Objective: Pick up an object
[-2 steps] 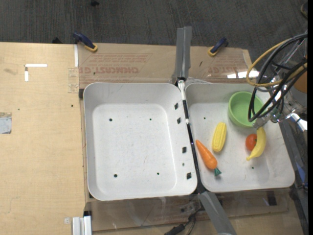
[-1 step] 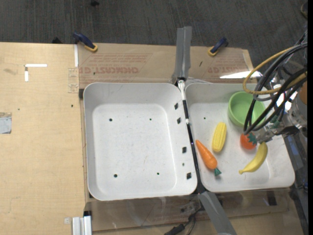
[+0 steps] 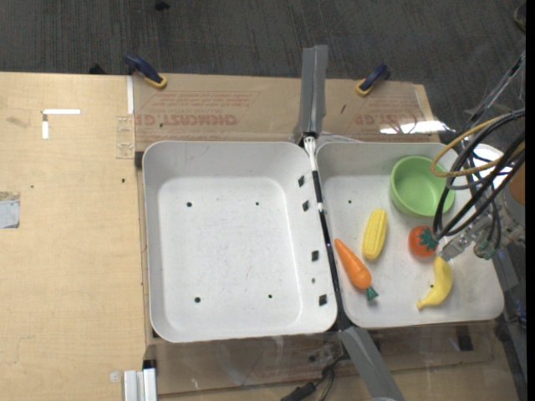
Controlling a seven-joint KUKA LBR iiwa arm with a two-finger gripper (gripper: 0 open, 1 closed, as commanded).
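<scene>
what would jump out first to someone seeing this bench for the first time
The bright toy food clustered in the right bin: a green bowl at the back, a yellow corn cob and an orange carrot nearer the divider, and a tomato and banana toward the right. Next, the gripper amid dark cables, right by the tomato and the banana's top.

1. White bins: two, side by side — left bin [image 3: 167, 224], right bin [image 3: 351, 307].
2. Green bowl [image 3: 416, 189]: one, in the right bin.
3. Corn cob [image 3: 374, 232]: one, yellow, in the right bin.
4. Carrot [image 3: 354, 264]: one, orange, in the right bin.
5. Tomato [image 3: 420, 241]: one, red, in the right bin.
6. Banana [image 3: 438, 284]: one, yellow, in the right bin.
7. Spring clamps: two at the bench's far edge — left clamp [image 3: 145, 70], right clamp [image 3: 372, 79].
</scene>
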